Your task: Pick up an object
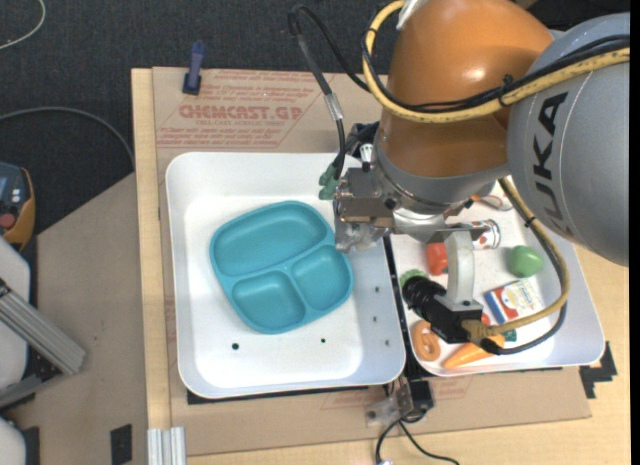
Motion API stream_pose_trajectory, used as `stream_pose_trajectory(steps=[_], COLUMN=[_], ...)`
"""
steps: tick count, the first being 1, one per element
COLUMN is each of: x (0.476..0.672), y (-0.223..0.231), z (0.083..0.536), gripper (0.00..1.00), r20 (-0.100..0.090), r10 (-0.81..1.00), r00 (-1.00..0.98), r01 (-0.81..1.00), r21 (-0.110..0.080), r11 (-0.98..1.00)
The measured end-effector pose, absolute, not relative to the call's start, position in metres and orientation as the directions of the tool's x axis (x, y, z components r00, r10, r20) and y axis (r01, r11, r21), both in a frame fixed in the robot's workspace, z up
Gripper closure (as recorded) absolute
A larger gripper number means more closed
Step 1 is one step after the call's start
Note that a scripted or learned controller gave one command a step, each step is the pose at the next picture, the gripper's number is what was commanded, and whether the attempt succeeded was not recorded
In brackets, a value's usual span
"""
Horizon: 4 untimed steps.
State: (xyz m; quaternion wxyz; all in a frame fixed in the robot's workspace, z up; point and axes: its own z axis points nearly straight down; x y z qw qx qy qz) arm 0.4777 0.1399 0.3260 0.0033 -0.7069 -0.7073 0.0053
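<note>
A teal divided plate (280,265) lies flat in the left white bin (200,353). The right bin (590,328) holds a green rounded piece (525,259), a small red piece (437,256), a white carton with blue and red print (512,300) and an orange carrot-like piece (463,356). My gripper (348,236) hangs under the large orange and grey wrist, over the ridge between the two bins and next to the plate's right edge. The wrist hides most of it, and nothing shows between its tips.
The arm's bulk covers the back half of the right bin. A cardboard sheet (240,113) lies behind the bins with a small blue clip (193,66) at its far edge. Two small dark specks (236,345) sit on the left bin's floor.
</note>
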Motion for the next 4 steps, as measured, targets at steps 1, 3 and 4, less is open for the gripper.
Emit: stream_pose_trajectory(steps=[1,3,4], x=[0.504,0.478,0.480], y=[0.118,0.117,0.150], z=[0.303,0.246,0.457], gripper=[1.00,1.00,1.00], r20=[-0.001,-0.004,0.008], r10=[1.000,1.000,1.000], r00=[0.004,0.006,-0.005], r01=[1.000,1.000,1.000], r21=[-0.005,-0.012,0.020], r11=[-0.004,-0.006,0.004])
